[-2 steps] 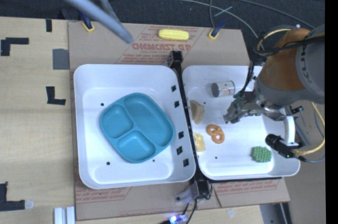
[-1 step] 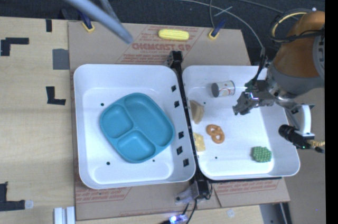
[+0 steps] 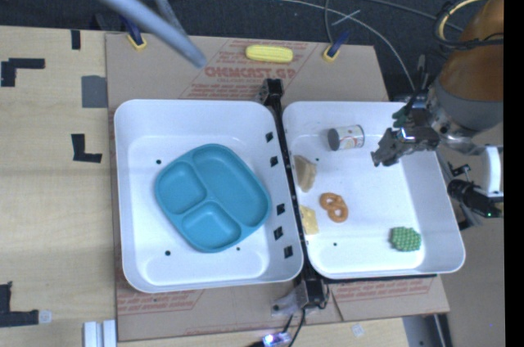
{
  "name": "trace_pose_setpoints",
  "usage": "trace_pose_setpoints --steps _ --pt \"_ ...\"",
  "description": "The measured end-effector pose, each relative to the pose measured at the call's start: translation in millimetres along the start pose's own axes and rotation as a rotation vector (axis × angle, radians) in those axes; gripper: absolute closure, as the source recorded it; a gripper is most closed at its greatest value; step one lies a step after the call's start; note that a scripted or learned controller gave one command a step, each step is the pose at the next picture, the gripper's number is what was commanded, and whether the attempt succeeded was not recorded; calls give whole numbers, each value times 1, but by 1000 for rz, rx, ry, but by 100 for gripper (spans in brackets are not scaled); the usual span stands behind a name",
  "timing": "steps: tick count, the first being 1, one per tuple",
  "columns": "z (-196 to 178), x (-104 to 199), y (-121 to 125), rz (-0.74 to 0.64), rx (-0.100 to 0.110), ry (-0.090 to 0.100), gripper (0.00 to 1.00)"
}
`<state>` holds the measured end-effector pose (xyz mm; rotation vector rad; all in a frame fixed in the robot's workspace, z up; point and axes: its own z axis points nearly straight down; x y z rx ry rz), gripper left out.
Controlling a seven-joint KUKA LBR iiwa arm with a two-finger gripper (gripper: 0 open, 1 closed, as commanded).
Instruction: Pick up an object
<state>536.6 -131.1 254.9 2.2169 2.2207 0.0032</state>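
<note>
The right bin [image 3: 426, 263] holds several small objects: a small grey and white can [image 3: 347, 138] lying on its side near the back, a brown pretzel [image 3: 333, 207] in the middle, a green knobbly piece [image 3: 404, 239] at the front right, and two pale tan pieces [image 3: 305, 172] [image 3: 309, 218] along the left wall. My gripper [image 3: 388, 154] hangs over the bin's right side, to the right of the can and above the pretzel, its dark fingers pointing down-left. Nothing shows between them.
The left bin [image 3: 131, 255] holds a blue divided plate [image 3: 212, 196]. A yellow banana-shaped piece [image 3: 268, 53] lies on the cardboard behind the bins. Cables run across the dark floor at the back. Black clips join the bins along the middle wall [image 3: 282, 173].
</note>
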Motion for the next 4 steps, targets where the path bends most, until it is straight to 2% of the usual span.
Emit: trace_pose_setpoints --steps 3,4 --pt "29 136 12 -4 7 2 100" --pt "39 190 8 -4 8 1 100"
